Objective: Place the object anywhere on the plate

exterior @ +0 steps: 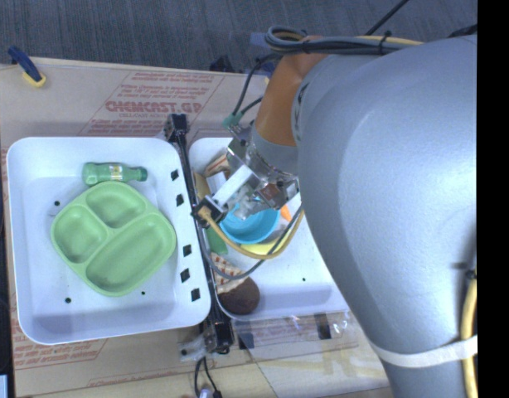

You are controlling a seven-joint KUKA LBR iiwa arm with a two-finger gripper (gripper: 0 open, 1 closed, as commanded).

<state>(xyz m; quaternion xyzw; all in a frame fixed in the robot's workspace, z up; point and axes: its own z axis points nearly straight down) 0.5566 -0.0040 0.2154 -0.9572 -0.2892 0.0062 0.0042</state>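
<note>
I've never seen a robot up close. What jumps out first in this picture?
The huge grey arm fills the right side, its orange band leaning over the right bin. In the left bin lies a bright green divided plate, with a small green bottle on its side just above it. A blue bowl peeks out under the arm's wrist.

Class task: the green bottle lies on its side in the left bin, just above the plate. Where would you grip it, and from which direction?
Grip the green bottle across the middle of its body, coming straight down from above. It lies flat and lengthwise left to right, so fingers should close across its narrow width; the green plate sits just below, leaving little room there.
</note>
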